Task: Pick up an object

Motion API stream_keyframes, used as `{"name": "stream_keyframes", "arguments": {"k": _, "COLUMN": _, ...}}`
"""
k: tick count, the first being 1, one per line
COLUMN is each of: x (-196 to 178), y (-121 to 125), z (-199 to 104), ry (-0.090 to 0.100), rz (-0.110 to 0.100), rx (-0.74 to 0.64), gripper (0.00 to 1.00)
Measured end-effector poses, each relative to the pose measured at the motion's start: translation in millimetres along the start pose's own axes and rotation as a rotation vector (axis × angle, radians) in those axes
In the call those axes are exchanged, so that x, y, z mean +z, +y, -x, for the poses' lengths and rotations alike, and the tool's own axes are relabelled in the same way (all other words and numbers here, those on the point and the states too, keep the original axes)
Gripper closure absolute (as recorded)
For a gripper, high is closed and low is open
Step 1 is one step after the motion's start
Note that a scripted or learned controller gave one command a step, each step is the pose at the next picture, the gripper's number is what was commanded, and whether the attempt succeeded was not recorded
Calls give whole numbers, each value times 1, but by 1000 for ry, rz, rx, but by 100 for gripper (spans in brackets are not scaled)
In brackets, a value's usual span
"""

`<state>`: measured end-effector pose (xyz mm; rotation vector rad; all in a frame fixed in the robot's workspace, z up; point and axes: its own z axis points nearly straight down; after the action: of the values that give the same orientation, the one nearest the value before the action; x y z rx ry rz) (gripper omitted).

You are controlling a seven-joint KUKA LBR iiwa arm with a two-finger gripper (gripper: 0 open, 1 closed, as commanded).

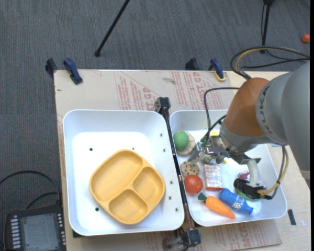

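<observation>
The right bin (275, 203) holds several small things. A green ball (181, 139) lies at its left wall on a tan piece (188, 150). Below those lie a speckled cookie (189, 168) and a red tomato (193, 184). A red-and-white packet (213, 177) sits in the middle. An orange carrot (219, 206) and a blue bottle (236, 201) lie along the front. My gripper (208, 153) hangs low over the bin's middle, just right of the green ball and just above the packet and cookie. I see nothing held in it.
The left bin (76, 140) holds a yellow three-part plate (126, 186). The wall between the two bins (174, 156) runs just left of the gripper. The arm's bulk (251, 114) covers the right bin's back half.
</observation>
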<state>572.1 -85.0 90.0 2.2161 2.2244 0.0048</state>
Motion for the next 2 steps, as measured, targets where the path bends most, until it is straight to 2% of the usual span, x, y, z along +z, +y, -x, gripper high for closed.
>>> {"name": "stream_keyframes", "arguments": {"k": 1, "x": -11, "y": 1, "z": -1, "ry": 4, "rz": 0, "rx": 4, "gripper": 100}}
{"name": "stream_keyframes", "arguments": {"k": 2, "x": -13, "y": 2, "z": 6, "ry": -9, "rz": 7, "rx": 9, "gripper": 0}}
